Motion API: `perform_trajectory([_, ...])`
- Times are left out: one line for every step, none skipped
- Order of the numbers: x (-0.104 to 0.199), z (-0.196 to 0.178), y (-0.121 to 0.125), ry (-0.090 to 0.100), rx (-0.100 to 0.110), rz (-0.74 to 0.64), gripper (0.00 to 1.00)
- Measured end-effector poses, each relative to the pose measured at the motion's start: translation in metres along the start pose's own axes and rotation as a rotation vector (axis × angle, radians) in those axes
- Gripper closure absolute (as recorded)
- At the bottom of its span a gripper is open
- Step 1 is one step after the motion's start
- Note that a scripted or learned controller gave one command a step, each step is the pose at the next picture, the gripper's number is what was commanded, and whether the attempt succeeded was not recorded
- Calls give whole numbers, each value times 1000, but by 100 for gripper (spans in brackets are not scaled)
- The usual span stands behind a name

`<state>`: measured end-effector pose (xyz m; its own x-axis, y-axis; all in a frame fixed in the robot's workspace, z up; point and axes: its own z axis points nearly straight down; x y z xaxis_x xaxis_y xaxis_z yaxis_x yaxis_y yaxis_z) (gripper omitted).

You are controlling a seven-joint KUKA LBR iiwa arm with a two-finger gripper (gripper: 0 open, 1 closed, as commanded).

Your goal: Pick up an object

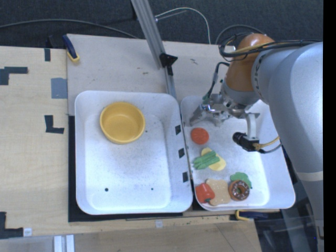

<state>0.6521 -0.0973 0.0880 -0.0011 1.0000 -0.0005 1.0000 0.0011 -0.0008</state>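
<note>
Item 1. Flat red round disc [199, 136], possibly a toy tomato slice; it lies in the far half of the right shallow white plastic bin [262, 178] and serves as the reference point for this list.

Item 2. Two-finger gripper [212, 113] on the grey arm [286, 83]. It hangs just beyond the red disc and a little to its right, over the same bin. Whether the claw is wide or narrow cannot be told from this angle, and nothing is seen held in it. The orange band [244, 62] lies farther beyond the disc, to the right.

Item 3. Green-and-yellow toy vegetable [209, 160], lying just nearer the camera than the red disc and apart from it.

Item 4. Small red toy pepper [205, 192], nearer again than the disc, by the bin's near left corner. It rests on a pale tan flat slab [221, 193].

Item 5. Brown ring doughnut [239, 190], nearer than the disc and to its right, touching the tan slab. A green leafy piece [242, 178] sits against the doughnut's far side.

Item 6. Round yellow plastic bowl [122, 122], upright, well to the left of the red disc, in the far part of the left shallow white plastic bin [131, 177].

Item 7. Slanted grey metal bar [149, 25], beyond the disc and to its left.

Item 8. Small blue-and-yellow object [71, 49], far to the disc's left and beyond it, on the bench; its kind cannot be told.
</note>
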Motion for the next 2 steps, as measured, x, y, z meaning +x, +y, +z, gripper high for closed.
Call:
perform_trajectory([1, -10, 0, 0, 2, -2, 100])
perform_trajectory([-4, -68, -7, 0, -5, 1, 100])
